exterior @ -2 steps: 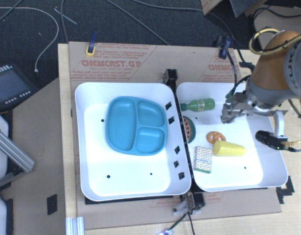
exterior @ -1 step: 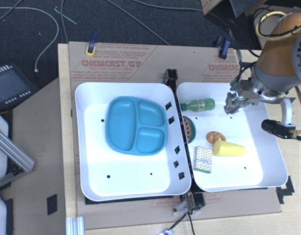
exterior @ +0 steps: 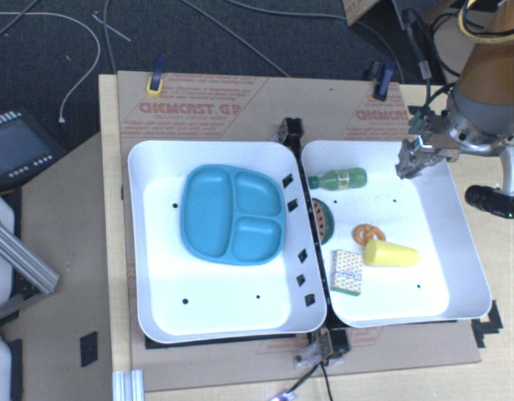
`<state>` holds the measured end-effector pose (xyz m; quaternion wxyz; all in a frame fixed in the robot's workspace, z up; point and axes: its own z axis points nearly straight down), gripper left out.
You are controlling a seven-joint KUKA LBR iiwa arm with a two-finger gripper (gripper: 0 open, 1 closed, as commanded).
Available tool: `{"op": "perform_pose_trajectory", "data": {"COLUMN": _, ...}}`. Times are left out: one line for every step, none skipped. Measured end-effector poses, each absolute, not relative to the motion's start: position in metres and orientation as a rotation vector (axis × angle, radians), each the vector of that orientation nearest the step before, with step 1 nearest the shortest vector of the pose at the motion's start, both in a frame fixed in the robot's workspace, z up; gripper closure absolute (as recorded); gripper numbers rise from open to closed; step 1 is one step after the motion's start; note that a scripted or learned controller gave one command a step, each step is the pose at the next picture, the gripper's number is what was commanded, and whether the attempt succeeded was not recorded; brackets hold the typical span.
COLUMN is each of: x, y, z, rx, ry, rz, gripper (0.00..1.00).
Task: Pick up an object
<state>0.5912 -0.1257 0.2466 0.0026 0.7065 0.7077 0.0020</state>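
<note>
The camera looks down on a bench with two white bins side by side. The left bin has a blue plate in it, and the plate is split into three parts. It lies flat near the middle of that bin. The right bin has a few small things in it. A green bottle lies on its side near the top of the bin, close to the wall between the two bins. Lower down there is a yellow cone-shaped toy lying on its side. A little brown pretzel sits just beside the yellow toy, touching or almost touching it. A small box with a dotted pattern lies to the left of the yellow toy, near the middle wall. A round dark thing rests against that wall, half hidden. The arm comes in from the right. Its gripper hangs over the top right part of the right bin, a little way to the right of the green bottle. Nothing is between its tips. I cannot tell how wide it is set.
</note>
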Motion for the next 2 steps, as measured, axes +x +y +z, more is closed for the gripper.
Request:
{"op": "perform_pose_trajectory", "data": {"x": 0.597, "y": -0.081, "z": 0.248, "rx": 2.215, "ry": 2.227, "rz": 0.004, "gripper": 1.0}}
{"op": "perform_pose_trajectory", "data": {"x": 0.61, "y": -0.037, "z": 0.243, "rx": 2.216, "ry": 2.226, "rz": 0.003, "gripper": 1.0}}
